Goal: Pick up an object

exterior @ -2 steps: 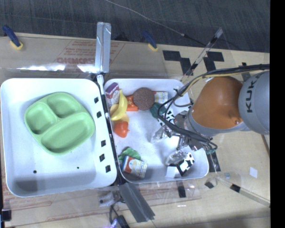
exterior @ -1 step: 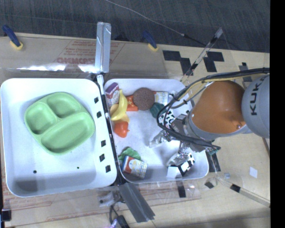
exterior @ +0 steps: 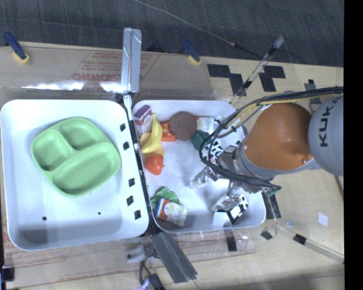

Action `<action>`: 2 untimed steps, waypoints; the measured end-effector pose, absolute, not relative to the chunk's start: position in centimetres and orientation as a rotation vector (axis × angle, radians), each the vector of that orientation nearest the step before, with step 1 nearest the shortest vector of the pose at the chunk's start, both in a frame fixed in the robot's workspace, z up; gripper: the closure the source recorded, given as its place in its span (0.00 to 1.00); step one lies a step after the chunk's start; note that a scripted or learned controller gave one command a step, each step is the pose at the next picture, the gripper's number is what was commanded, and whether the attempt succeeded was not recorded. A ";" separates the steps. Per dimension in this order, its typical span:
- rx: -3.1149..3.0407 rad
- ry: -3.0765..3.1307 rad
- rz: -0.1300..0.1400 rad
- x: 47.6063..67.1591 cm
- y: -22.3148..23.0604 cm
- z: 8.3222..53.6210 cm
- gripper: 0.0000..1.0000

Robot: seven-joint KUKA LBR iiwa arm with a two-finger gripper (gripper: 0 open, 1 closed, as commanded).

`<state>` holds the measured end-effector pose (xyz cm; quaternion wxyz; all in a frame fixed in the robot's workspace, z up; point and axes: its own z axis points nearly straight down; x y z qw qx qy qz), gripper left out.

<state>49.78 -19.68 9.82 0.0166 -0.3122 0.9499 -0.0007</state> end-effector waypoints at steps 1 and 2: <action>-1.263 2.844 -0.006 50.5 -19.8 9.8 0.00; -1.501 2.716 -0.010 49.8 -19.4 9.9 0.00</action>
